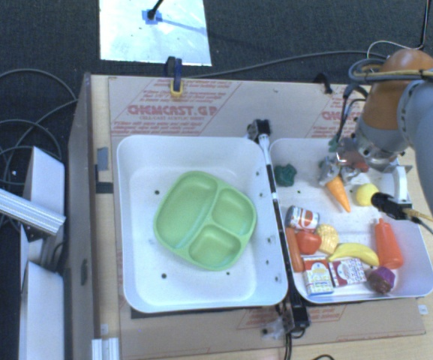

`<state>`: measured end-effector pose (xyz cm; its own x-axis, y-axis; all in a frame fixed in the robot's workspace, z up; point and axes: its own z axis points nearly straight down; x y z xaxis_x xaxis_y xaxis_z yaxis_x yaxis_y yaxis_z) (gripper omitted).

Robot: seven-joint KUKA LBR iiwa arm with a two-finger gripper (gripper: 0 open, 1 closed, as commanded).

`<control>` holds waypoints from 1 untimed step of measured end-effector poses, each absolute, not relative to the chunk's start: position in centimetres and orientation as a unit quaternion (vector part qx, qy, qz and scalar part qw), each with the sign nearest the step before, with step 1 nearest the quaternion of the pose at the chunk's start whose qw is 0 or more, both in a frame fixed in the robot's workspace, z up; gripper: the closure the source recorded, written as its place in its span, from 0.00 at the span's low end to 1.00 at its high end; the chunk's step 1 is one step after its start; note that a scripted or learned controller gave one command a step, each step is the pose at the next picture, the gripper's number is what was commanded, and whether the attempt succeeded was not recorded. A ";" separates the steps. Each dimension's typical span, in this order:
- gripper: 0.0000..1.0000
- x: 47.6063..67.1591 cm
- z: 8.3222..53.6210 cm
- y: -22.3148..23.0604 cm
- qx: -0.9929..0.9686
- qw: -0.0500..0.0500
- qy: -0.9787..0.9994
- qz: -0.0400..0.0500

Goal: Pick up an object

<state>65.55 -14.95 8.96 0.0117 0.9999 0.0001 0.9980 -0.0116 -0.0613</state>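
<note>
My gripper (334,168) hangs low over the back of the right bin (426,276), reaching in from the right. Its tip sits right at the thick top end of an orange carrot (340,193), which lies pointing toward the front. I cannot see whether the carrot is gripped. A yellow lemon (365,194) lies just right of the carrot. A dark green lump (284,174) rests to the left, by the bin's wall.
Toward the front of the right bin lie a small can (302,217), a tomato (308,241), a banana (355,252), an orange bottle (388,244), a purple piece (381,279) and red cartons (318,276). The left bin (137,178) holds a green divided plate (205,220).
</note>
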 end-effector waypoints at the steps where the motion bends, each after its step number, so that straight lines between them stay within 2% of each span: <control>1: 1.00 64.9 18.7 -5.7 -0.705 -0.002 -0.709 -0.003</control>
